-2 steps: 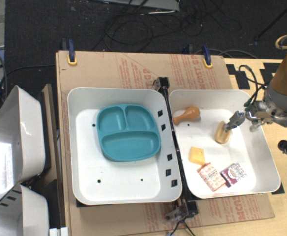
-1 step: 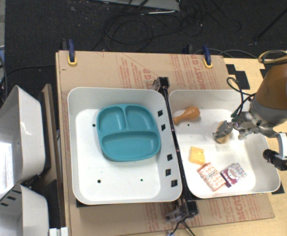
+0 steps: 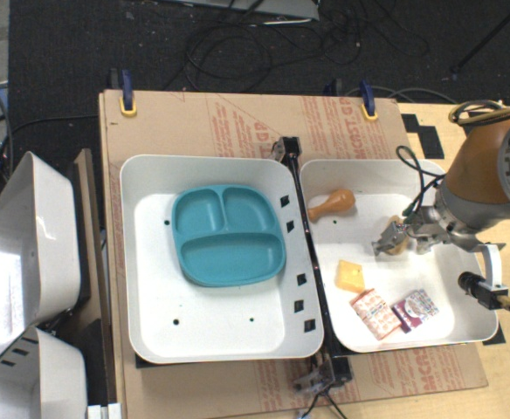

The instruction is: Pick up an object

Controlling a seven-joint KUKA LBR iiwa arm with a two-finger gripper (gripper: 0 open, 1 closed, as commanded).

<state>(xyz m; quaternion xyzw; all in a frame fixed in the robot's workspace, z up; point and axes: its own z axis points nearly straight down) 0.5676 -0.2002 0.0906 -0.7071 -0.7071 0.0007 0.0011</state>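
Currently, the nearest candidate is the yellow cheese wedge (image 3: pixel 350 276), lying flat on the floor of the right bin (image 3: pixel 473 326), just left of and below the gripper (image 3: pixel 393 240). Whether the gripper is open or closed cannot be told from this angle. Centre it over the wedge before you descend, and keep clear of the red packet (image 3: pixel 371 312) just beside it. The brown drumstick (image 3: pixel 331 204) lies further up, near the divider.

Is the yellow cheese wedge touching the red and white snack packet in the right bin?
Apart. The camera view shows white bin floor between the yellow cheese wedge and the red and white snack packet.
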